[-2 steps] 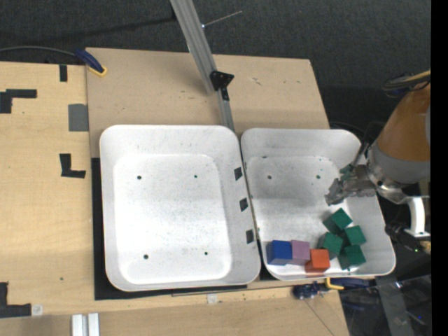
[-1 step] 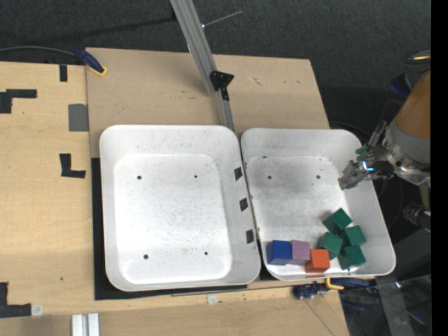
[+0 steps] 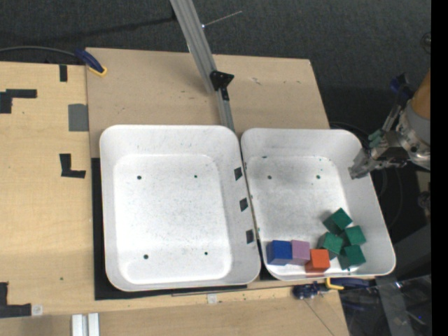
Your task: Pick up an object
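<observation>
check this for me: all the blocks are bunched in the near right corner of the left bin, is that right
Not quite. The blocks are bunched in the near right corner of the right bin, not the left bin. The camera view shows it.

Even, fairly bright light falls from overhead; the white bins [image 3: 171, 135] glare slightly, shadows stay soft, and the far floor is dim. Focus is mildly soft throughout.
</observation>
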`<state>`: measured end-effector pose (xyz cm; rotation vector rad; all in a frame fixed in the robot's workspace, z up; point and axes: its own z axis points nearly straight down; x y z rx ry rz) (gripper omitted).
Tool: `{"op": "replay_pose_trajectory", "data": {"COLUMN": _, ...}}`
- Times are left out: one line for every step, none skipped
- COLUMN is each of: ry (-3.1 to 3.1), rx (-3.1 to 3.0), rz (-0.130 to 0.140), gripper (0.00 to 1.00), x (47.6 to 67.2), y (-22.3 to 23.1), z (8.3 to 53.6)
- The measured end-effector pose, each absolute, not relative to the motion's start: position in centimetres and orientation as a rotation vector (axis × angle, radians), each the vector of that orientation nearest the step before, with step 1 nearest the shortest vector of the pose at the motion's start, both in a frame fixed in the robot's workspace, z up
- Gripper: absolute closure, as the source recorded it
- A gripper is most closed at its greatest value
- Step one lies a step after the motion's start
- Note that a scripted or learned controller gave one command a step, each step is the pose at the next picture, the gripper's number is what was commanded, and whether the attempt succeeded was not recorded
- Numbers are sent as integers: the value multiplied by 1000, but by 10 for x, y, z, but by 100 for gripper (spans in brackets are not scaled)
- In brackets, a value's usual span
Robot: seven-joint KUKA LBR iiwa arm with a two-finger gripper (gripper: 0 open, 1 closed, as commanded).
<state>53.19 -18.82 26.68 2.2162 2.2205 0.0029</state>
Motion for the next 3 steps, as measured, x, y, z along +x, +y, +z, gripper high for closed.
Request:
{"op": "replay_pose_trajectory", "data": {"ry": 2228, "rx": 2217, "rz": -1, "gripper": 100, "x": 544, "y": -145, "z": 256}}
{"op": "replay_pose_trajectory", "data": {"ry": 2231, "rx": 2214, "rz": 2, "gripper": 100, "x": 560, "y": -89, "z": 261}}
{"op": "replay_pose_trajectory", "data": {"ry": 2230, "rx": 2216, "rz": -2, "gripper": 100, "x": 577, "y": -40, "z": 245}}
